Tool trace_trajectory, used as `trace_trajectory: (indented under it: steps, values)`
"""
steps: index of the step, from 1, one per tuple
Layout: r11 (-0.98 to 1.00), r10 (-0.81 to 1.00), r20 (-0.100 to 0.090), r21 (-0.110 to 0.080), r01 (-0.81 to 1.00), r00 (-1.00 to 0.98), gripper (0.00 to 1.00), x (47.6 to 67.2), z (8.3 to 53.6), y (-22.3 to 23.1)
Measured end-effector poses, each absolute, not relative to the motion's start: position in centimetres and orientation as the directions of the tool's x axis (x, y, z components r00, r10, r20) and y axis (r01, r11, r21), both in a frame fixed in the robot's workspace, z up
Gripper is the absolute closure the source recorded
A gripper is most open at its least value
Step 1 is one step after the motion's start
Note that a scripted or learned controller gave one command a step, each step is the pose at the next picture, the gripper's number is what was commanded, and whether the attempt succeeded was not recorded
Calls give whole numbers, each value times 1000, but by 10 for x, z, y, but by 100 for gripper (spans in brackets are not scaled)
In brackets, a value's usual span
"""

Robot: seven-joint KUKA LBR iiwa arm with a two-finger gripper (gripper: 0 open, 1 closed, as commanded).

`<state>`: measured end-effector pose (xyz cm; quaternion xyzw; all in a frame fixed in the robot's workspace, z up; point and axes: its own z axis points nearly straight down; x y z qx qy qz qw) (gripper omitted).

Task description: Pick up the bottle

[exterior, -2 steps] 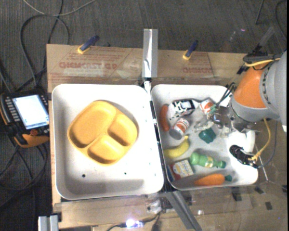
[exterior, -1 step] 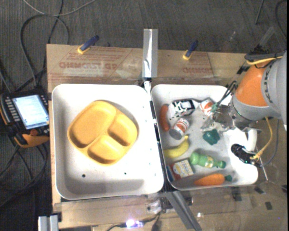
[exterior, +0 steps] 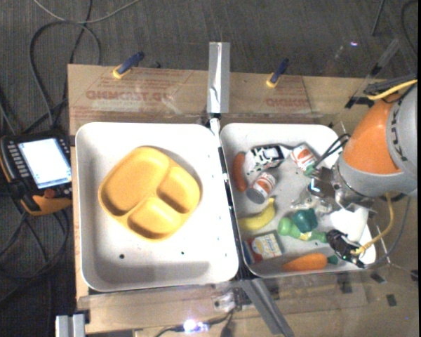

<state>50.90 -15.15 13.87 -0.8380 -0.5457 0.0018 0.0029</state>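
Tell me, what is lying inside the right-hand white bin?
Right bin: banana, carrot, green bottle, small cans and cartons. The arm covers its far right corner.

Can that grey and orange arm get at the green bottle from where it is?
Probably yes. The arm already hangs over the right bin, and the green bottle lies uncovered beside the banana, so nothing blocks it from above.

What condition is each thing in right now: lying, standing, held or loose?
Yellow tray: lying flat in the left bin, right side up.
Banana: lying loose in the right bin.
Carrot: lying on its side by the near wall.
Can: tipped on its side.
Green bottle: lying down, loose, beside the arm.
Pincer: low over the right bin; open or shut is hard to tell.
Handheld screen: lit.
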Motion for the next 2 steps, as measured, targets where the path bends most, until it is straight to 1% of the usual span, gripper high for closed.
trace_trajectory:
  steps: [1, 2]
  values:
    - [-374, 928, -3, -4, 928, 374, 100, 523, 222, -95]
    - [-587, 809, -5, -2, 809, 587, 100, 483, 274, -128]
